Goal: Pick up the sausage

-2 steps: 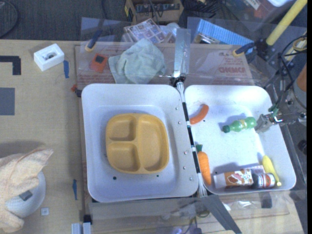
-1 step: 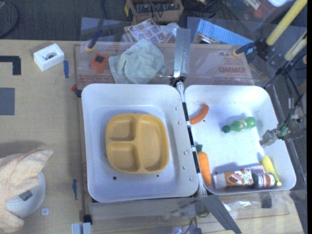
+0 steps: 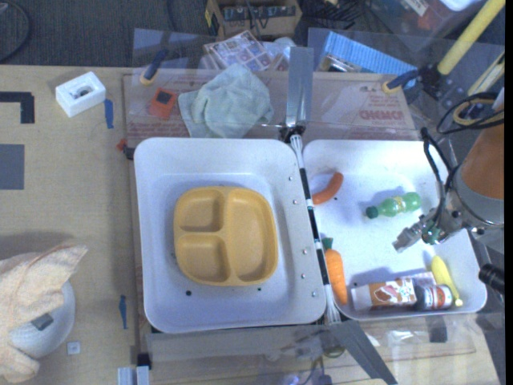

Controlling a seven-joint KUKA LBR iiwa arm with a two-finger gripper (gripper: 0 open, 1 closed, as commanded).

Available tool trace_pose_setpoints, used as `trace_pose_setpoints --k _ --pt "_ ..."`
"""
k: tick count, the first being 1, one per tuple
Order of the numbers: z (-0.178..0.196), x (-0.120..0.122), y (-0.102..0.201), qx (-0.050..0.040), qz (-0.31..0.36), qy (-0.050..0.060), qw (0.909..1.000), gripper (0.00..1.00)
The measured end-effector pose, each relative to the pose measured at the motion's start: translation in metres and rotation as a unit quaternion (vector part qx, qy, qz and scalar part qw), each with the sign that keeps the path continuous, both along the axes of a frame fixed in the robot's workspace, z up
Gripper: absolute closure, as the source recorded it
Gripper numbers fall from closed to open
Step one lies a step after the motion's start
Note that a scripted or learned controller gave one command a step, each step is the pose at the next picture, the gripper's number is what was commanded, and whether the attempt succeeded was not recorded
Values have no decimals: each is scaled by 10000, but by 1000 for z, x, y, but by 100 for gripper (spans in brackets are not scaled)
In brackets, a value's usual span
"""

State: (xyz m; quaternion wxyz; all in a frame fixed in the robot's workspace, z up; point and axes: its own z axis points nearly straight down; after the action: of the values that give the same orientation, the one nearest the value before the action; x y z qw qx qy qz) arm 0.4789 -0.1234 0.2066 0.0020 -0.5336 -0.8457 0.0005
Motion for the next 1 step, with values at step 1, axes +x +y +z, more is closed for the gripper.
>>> trace_pose_setpoints --k 1 --pt "59 61 -4 -12 -236 -20 9997 100"
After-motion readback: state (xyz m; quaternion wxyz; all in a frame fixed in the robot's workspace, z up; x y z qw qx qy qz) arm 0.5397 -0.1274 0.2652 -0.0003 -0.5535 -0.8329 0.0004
